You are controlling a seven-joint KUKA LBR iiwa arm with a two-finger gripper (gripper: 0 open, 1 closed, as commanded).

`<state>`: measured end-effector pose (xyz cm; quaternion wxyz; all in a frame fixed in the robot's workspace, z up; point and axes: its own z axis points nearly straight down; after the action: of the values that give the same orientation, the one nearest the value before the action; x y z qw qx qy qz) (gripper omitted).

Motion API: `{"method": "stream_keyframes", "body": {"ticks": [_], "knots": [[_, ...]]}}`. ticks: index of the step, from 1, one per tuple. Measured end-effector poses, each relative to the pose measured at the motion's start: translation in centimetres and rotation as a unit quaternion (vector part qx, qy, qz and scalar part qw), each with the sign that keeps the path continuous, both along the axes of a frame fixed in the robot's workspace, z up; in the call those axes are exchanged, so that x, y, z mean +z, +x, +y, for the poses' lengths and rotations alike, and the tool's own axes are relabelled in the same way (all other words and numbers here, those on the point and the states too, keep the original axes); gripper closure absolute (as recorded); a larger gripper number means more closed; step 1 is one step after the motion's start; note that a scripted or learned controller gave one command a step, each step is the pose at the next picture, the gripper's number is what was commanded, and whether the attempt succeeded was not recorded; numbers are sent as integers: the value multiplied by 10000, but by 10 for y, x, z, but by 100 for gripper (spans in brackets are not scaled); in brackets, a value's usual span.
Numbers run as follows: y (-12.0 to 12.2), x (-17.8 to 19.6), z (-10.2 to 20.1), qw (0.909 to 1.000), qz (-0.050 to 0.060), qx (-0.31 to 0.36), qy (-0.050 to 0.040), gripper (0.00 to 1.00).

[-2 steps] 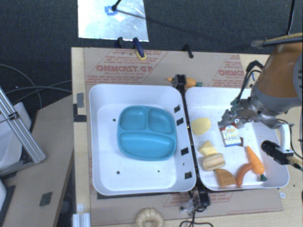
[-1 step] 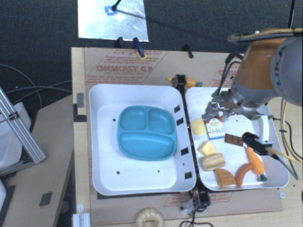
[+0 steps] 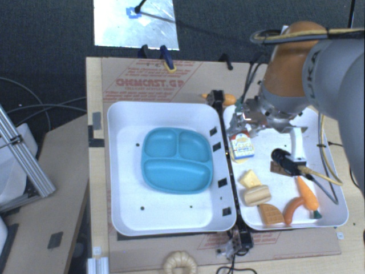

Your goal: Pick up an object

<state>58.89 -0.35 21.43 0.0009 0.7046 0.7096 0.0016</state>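
My gripper (image 3: 242, 125) hangs over the back left corner of the right bin (image 3: 333, 207), reaching in from the right. Directly under it, and touching or nearly touching it, is a small white carton (image 3: 243, 148) with blue and red print. In front of the carton lie a yellow cheese wedge (image 3: 249, 178), a tan bread roll (image 3: 256, 195) and a toast slice (image 3: 272, 214). An orange sausage (image 3: 290, 209) and a carrot (image 3: 308, 193) lie at the front right. The wrist hides how the carton meets the gripper.
The left bin (image 3: 122, 153) holds a blue divided plate (image 3: 177, 160). A black divider (image 3: 224, 153) runs between the bins. A small orange thing (image 3: 228, 100) sits just behind the bins. A pale ring (image 3: 181, 262) lies on the bench at the front.
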Motion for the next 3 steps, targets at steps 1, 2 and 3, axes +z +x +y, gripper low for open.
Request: {"method": "stream_keyframes", "body": {"ticks": [1,2,3], "knots": [[-3,0,8,10000,14,-7,-2,100],[-3,21,6,10000,4,-5,-1,100],[-6,1,1,10000,18,-33,-8,100]]}}
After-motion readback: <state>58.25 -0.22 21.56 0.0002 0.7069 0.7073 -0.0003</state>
